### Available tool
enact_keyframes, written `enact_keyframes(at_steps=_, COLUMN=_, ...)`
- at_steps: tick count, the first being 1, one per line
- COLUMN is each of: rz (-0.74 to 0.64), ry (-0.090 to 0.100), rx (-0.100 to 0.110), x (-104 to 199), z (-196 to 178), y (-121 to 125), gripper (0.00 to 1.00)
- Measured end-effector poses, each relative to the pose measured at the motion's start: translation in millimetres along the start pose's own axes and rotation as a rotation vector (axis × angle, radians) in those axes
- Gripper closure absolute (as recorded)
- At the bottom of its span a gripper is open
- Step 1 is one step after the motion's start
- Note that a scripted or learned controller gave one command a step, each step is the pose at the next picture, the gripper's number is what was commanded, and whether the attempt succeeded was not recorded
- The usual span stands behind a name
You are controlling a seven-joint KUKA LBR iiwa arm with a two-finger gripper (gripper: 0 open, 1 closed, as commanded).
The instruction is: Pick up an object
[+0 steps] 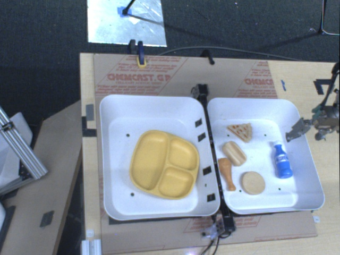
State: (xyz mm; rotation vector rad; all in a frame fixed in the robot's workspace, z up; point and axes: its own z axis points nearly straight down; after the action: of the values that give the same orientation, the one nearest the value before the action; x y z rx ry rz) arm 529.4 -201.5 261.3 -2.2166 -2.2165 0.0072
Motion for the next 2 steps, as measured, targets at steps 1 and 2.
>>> enact_keyframes(at_steps=1, rz=-0.004, ry=-0.002, rx=-0.01, x=1, z=-6, y=2, gripper=0.0)
enact_keyframes(at_steps=2, rz=-0.001, ry=-0.002, rx=-0.007, x=-5, z=40, y=-3, gripper=0.0)
